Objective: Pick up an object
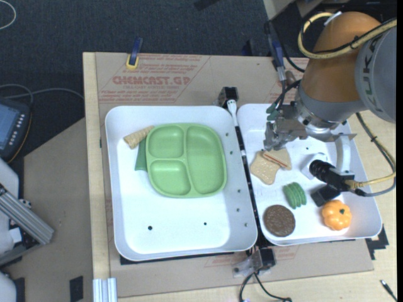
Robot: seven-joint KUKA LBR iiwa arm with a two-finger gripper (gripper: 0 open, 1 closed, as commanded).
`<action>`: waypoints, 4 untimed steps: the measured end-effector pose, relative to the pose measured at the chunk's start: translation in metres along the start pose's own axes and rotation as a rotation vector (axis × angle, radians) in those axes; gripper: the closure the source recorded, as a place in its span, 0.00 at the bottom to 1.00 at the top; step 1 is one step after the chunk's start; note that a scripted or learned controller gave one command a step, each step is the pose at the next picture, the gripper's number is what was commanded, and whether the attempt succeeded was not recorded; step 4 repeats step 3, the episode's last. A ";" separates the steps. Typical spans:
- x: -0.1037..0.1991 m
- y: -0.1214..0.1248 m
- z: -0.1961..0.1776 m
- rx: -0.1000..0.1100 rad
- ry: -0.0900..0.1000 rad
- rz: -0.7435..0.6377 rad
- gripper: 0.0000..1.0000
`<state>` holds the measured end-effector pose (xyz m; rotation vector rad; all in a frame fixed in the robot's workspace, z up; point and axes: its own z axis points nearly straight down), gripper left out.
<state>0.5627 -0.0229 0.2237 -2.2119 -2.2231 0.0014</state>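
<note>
A dark carpeted floor [126, 17] was seen around a cardboard-covered bench [157, 74] bearing two white bins side by side. The arm [343, 61] was extended from the right over the right bin [371, 222]. In the left bin [176, 231] a green divided tray [186, 159] was laid toward the far edge, with a tan wedge [136, 137] touching its far-left corner. The gripper [274, 145] was lowered at the far-left part of the right bin, directly above a slice of toast [266, 168]; whether the jaws were wide or narrow could not be told. Near that bin's front edge a brown round patty [278, 220] was placed, an orange pumpkin [336, 215] toward the front-right corner, and a green ridged piece [294, 194] between toast and pumpkin.
</note>
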 end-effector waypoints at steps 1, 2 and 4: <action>0.048 -0.015 -0.007 -0.001 -0.001 0.000 1.00; 0.097 -0.045 -0.012 0.000 0.000 -0.001 1.00; 0.109 -0.054 -0.010 -0.001 -0.002 0.003 1.00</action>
